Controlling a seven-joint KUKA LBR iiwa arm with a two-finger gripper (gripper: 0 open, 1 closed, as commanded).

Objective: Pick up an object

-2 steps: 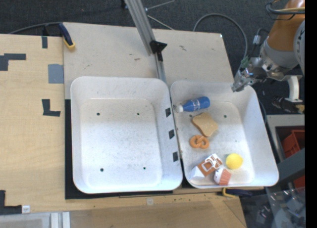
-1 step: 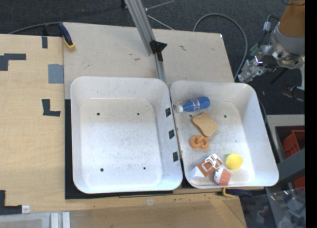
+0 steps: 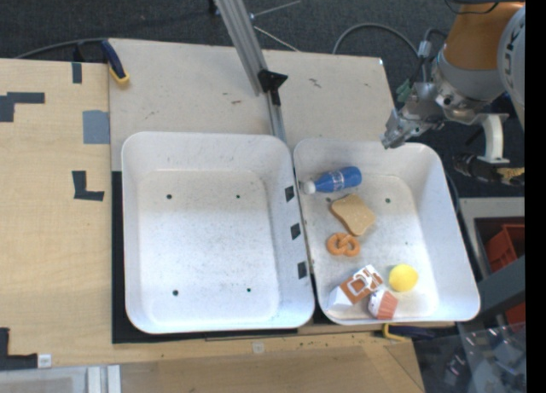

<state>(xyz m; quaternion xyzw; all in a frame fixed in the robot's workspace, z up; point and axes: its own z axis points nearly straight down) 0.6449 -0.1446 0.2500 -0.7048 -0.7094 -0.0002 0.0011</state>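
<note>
Camera view: tool (image 3: 397, 133) at upper right of frame, above the far rim of the right bin (image 3: 452, 238); finger state cannot be told, nothing seen in it. Right bin contents: blue bottle (image 3: 335, 181) lying near its top left, bread slice (image 3: 353, 214) below it, pretzel (image 3: 343, 245), carton (image 3: 362, 285), yellow ball (image 3: 403, 277) at lower right. Left bin (image 3: 141, 238) alongside on the counter (image 3: 179, 84).
</note>
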